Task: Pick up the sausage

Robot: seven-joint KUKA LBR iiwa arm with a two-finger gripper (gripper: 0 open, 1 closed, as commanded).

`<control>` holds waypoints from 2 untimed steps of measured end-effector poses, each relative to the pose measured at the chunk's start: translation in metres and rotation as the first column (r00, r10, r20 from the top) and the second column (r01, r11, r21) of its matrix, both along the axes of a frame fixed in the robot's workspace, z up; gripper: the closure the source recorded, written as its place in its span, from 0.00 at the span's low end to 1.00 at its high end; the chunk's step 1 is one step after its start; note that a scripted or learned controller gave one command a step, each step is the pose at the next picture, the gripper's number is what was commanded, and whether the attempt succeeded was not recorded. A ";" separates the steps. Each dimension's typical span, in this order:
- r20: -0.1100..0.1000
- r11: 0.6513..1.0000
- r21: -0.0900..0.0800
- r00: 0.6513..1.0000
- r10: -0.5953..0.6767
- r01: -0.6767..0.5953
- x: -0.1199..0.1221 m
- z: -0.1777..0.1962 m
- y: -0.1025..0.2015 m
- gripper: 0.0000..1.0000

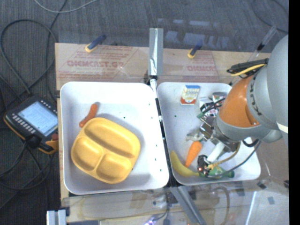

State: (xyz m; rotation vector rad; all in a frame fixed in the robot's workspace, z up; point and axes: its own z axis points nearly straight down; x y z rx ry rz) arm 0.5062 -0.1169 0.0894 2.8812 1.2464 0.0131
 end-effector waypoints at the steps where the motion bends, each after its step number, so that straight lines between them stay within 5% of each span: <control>1: -0.013 0.982 -0.004 0.982 -0.187 0.187 0.079 0.049 0.011 0.00; 2: -0.015 0.997 -0.001 0.996 -0.083 0.083 -0.023 0.102 0.048 0.00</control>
